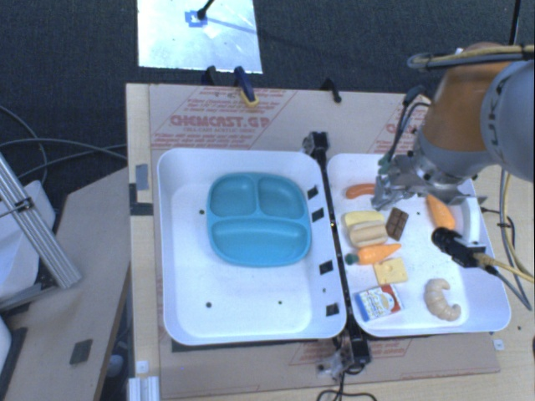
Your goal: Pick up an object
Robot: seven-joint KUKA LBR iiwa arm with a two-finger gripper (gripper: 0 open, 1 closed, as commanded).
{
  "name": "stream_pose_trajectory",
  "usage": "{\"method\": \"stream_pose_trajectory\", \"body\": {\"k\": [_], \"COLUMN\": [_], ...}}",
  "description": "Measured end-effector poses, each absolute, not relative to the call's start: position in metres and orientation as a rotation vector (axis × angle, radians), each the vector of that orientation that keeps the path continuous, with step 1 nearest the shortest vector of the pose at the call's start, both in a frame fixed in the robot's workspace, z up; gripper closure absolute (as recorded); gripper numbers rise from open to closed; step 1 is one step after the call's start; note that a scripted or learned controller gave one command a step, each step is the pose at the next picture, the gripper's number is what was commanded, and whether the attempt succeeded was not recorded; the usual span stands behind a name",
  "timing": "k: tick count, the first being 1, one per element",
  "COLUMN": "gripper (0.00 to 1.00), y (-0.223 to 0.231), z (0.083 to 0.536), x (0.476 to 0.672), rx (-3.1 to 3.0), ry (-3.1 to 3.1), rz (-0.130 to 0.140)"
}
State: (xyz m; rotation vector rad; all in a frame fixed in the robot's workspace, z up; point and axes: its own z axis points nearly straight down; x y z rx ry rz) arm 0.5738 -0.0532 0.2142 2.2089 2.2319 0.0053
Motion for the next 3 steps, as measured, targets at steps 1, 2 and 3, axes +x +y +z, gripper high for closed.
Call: {"method": "stream_pose_trajectory", "body": {"k": [1,2,3], "gripper": [1.00,1.00,1.00], "y": [-0.013,0.026,0.082], "z": [0.226,0.221,0.228], "x": [0.603,0.623,0.655], "rx": [2.210,2.212,2.209], "ry": [2.230,2.227,2.230], "rz": [0.008,0.005,0.009]}}
